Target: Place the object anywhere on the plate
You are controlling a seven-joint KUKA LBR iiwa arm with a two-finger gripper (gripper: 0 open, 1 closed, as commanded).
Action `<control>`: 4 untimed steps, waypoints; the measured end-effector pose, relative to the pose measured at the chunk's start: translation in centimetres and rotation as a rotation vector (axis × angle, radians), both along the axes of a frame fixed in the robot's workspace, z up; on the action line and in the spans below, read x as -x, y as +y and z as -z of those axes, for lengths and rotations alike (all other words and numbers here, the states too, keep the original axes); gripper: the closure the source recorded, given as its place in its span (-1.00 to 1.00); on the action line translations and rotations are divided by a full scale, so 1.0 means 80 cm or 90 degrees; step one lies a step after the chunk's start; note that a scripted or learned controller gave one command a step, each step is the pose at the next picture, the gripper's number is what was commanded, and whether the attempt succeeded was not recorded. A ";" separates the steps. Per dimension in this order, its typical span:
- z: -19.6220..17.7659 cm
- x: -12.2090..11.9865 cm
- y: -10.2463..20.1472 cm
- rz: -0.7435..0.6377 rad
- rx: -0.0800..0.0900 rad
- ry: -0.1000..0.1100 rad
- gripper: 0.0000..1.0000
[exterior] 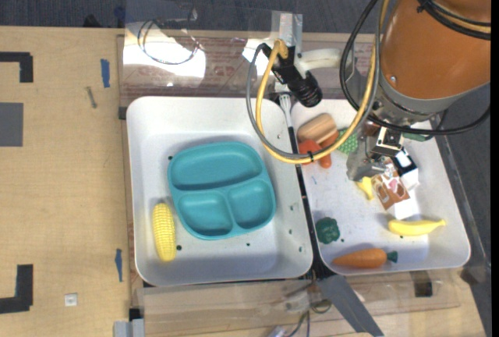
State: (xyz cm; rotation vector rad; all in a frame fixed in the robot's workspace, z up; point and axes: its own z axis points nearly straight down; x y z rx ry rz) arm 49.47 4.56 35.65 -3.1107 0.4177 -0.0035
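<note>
overhead, wooden bench [54, 195] bears two white bins [148, 133], teal plate [222, 187] inside left.

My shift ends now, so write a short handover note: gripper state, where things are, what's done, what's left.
Gripper: low over the right white bin, among the toys; its grip state is unreadable.
Teal three-compartment plate: in the left white bin, nothing on it.
Yellow toy corn cob: beside the plate, on the bin floor.
Done: nothing placed yet.
Left: grasp one object and set it on the plate.
</note>
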 end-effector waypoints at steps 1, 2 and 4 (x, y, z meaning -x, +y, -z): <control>0.170 0.014 -0.030 -0.042 -0.001 0.008 1.00; 0.218 -0.058 -0.079 -0.041 -0.001 0.004 1.00; 0.336 -0.063 -0.172 -0.042 0.002 -0.002 1.00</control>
